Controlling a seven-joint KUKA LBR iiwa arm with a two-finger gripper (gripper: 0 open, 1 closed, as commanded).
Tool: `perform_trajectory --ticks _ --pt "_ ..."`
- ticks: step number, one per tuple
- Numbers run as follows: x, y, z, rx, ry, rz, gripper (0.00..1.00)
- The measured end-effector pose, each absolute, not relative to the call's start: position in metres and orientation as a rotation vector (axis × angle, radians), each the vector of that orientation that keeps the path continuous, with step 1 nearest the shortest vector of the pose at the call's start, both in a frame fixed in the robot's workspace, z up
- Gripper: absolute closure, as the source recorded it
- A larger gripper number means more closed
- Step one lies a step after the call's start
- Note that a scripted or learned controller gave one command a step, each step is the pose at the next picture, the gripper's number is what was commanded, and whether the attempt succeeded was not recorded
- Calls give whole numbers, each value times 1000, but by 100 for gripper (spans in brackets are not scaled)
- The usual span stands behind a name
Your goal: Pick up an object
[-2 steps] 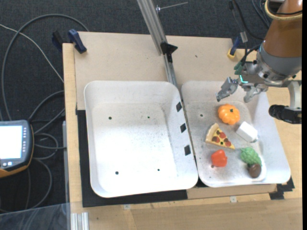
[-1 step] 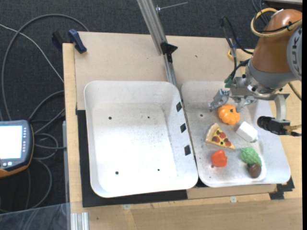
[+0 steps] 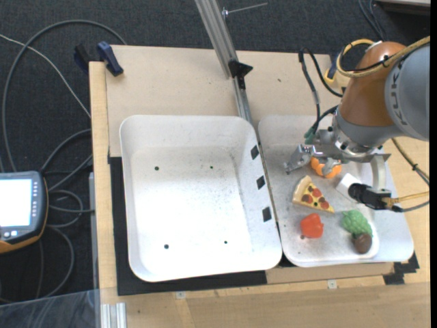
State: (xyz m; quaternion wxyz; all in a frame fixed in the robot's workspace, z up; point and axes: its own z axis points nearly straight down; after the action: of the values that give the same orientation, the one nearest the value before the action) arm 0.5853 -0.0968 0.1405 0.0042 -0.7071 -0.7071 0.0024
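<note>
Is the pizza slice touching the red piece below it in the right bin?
Apart. The camera view shows a strip of white bin floor between the pizza slice and the red piece.

Matt, speckled white plastic bins [image 3: 184, 132] sit on a pale wooden bench [image 3: 171, 80].

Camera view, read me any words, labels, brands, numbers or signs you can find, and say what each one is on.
No text can be read.
Handheld pendant at the left edge: its screen glows white, any writing washed out.
Black tabs on the left bin's right wall: no legible marks.
Toy pizza slice in the right bin: no lettering.
</note>
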Motion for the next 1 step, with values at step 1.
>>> perform_trajectory --ticks 1 --pt "584 -96 89 -2216 -2216 7 0"
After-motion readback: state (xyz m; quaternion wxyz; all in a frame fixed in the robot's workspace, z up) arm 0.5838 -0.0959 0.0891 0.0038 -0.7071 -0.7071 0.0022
